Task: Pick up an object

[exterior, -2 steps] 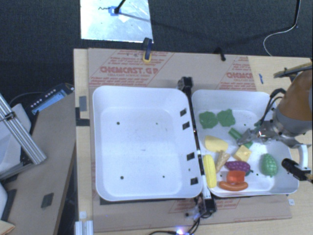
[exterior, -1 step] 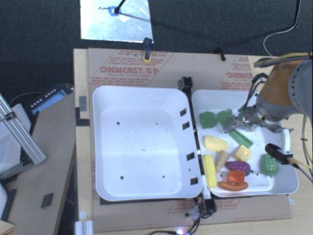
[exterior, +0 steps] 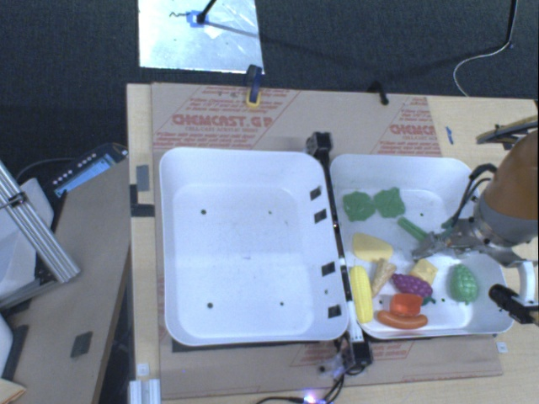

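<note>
The right white bin (exterior: 438, 173) holds several toy foods: two green leafy pieces (exterior: 373, 204), a green stick (exterior: 412, 227), a yellow wedge (exterior: 371, 247), a corn cob (exterior: 360, 294), a tan cone (exterior: 383, 274), purple grapes (exterior: 411, 284), a small yellow block (exterior: 424, 270), a green round fruit (exterior: 462, 283) and a red-orange piece (exterior: 404, 309). My gripper (exterior: 431, 244) reaches in from the right and hangs low over the bin's middle. It sits just above the yellow block, beside the end of the green stick. Nothing is visibly held.
The left white bin (exterior: 244, 251) lies beside the right one, with black hinges (exterior: 324, 217) between them. The grey arm with its orange band (exterior: 512, 190) covers the right bin's right side. A yellow clamp (exterior: 253, 98) and a metal sheet (exterior: 200, 23) lie behind the bins.
</note>
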`<state>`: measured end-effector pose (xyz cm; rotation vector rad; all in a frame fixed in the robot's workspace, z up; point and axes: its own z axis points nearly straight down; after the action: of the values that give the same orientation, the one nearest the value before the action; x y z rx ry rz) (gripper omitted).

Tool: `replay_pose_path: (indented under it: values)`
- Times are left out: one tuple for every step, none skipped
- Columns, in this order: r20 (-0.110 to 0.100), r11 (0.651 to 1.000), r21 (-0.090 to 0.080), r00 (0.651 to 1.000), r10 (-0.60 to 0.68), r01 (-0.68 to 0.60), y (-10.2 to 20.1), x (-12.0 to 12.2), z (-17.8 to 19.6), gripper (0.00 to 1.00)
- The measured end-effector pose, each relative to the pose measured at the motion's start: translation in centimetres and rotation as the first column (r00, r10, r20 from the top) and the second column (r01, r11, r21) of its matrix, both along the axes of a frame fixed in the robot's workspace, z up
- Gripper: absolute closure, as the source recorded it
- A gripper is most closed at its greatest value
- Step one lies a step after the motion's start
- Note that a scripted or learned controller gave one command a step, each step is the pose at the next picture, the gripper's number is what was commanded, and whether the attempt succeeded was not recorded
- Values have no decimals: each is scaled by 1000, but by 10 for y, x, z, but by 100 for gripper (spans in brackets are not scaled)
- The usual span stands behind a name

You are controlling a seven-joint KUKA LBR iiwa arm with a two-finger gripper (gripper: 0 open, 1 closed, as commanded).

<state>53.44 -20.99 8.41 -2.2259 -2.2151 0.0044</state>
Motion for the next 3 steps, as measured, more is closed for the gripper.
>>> replay_pose_path:
  values:
    - [7, 1000, 1, 1000, 14, -14, 60, 47, 1, 0]
    - [11, 1000, 1, 1000, 13, -13, 84, 106, 2, 0]
    - [24, 1000, -3, 1000, 12, -12, 96, 137, 230, 0]
